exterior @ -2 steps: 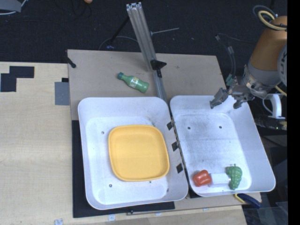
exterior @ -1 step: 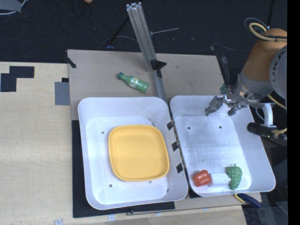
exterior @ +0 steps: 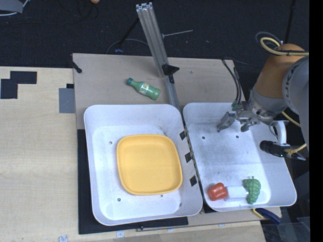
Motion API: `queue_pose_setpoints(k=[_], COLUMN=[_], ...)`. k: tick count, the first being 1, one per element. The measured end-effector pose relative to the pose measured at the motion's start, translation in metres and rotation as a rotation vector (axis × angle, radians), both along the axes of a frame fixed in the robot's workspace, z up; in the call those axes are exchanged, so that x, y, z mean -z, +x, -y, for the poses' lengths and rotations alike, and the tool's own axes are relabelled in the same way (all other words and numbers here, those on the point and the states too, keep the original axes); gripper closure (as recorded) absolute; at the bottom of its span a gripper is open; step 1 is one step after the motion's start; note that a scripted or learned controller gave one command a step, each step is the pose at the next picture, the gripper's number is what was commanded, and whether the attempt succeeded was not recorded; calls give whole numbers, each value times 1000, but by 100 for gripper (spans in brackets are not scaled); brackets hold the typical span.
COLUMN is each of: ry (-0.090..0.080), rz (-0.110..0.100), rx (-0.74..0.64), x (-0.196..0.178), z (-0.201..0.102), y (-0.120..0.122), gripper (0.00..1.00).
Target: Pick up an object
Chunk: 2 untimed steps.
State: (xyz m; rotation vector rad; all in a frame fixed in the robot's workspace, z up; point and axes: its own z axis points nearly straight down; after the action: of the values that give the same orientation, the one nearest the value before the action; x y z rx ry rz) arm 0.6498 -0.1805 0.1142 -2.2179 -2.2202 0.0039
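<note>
In the right bin point(exterior: 227, 150), a red pepper-like toy point(exterior: 217, 191) lies near the front edge, and a green broccoli-like toy point(exterior: 252, 189) lies just to its right. A white piece sits between them. My gripper point(exterior: 235, 123) hangs over the back part of the right bin, well behind both toys, with its two fingers spread apart and nothing between them. The left bin point(exterior: 101, 135) holds a yellow square plate point(exterior: 149, 164).
A green bottle point(exterior: 144, 88) lies on the bench behind the left bin. A slanted metal rail point(exterior: 156, 39) rises from the bench between the bins' back edges. Black clips point(exterior: 186, 155) sit along the divide between the bins. Cables hang at the right.
</note>
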Motion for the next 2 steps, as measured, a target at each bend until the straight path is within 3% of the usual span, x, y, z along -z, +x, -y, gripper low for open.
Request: queue_pose_setpoints(k=[1,2], ry=[-1,-2], rz=[4,9], rx=[0,3], x=[-13,-75], z=[1,6], y=[1,0], gripper=[100,100])
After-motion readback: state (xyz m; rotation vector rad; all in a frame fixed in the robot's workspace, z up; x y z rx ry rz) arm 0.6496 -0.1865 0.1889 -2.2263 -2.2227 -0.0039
